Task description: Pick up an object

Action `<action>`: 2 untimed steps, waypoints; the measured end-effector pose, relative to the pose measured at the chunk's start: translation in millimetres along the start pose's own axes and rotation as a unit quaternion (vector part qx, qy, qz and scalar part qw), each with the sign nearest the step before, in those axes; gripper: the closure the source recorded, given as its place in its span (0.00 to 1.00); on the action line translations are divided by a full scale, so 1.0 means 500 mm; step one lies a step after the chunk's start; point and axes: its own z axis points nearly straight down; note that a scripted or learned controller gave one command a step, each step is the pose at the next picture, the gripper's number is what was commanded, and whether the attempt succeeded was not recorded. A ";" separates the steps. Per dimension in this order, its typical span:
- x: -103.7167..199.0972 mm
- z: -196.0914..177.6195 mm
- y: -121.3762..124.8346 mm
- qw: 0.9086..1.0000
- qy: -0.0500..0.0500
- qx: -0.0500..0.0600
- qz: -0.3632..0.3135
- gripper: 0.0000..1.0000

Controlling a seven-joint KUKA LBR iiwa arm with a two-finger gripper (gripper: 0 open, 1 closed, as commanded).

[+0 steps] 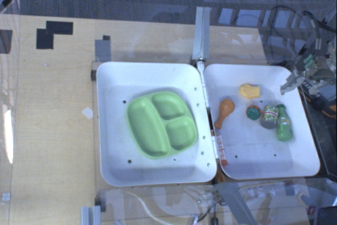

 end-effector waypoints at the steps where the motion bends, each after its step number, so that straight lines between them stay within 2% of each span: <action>1: 0.043 0.182 0.026 1.000 0.000 0.000 -0.031 0.00; 2: -0.006 0.327 0.037 0.996 0.000 -0.002 -0.094 0.00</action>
